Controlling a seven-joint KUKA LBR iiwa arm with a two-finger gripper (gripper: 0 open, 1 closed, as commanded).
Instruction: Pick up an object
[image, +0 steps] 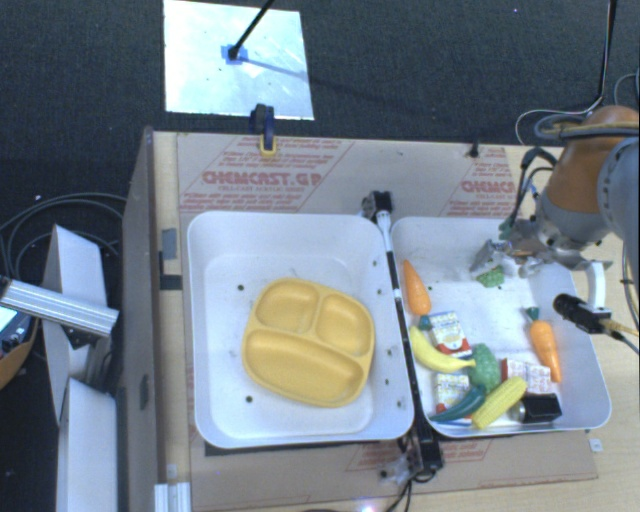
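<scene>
The right bin (470, 235) holds a pile of toy food. An orange carrot (413, 288) lies by its left wall, and a second carrot (545, 343) lies near its right wall. Along the front are a banana (436, 355), a broccoli piece (484, 365), a corn cob (500, 400), small printed packets (447, 333) and a black block (541, 407). My gripper (505, 258) hangs low over the bin's back right part. A small green piece (490, 278) lies right at its tip; whether it is gripped is unclear.
The left bin (215, 300) holds a yellow divided plate (308, 340). A black clamp (380, 207) sits where the two bins meet at the back. The grey arm with its orange band (590, 180) covers the right bin's back right corner.
</scene>
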